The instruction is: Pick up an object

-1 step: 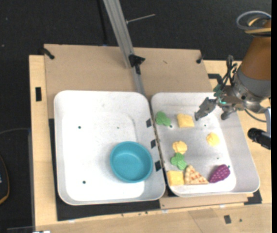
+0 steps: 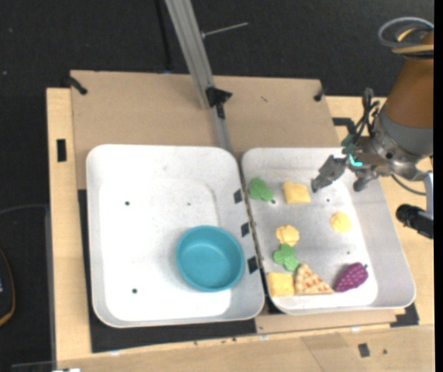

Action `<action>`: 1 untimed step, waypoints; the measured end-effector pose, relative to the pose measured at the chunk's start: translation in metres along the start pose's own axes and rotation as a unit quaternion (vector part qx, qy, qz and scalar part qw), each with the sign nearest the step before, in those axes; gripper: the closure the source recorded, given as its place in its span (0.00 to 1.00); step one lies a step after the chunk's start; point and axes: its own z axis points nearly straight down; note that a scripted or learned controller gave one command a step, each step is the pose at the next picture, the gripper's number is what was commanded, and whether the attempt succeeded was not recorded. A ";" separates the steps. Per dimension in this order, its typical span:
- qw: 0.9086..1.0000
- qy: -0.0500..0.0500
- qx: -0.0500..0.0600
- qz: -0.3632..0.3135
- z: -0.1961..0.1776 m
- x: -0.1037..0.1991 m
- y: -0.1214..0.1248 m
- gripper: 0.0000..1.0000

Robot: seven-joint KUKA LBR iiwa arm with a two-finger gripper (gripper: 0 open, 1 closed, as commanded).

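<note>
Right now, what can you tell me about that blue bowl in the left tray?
The blue bowl is a round, teal-blue dish, plastic by its look, standing upright with its mouth up and nothing visible inside. It rests on the floor of the left white bin, toward the near right corner, close to the wall shared with the other bin. No other object touches it, and the gripper is away over the right bin.

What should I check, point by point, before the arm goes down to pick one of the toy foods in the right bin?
1. Gripper above the right bin, holding nothing: ok.
2. Fingers spread for a grasp: ok, they look apart.
3. Target close by: ok, the yellow block lies just left of the fingertips.
4. Target free of neighbours: ok, the green piece lies apart from it.
5. Crowded corner avoided: ok, the pizza slice and purple grapes lie at the near edge.
6. Blue bowl out of the way: ok, it sits in the left bin.
</note>
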 end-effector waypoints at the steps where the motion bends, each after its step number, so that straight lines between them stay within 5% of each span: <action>1: 1.000 -0.001 0.002 0.001 0.047 0.003 0.007 0.00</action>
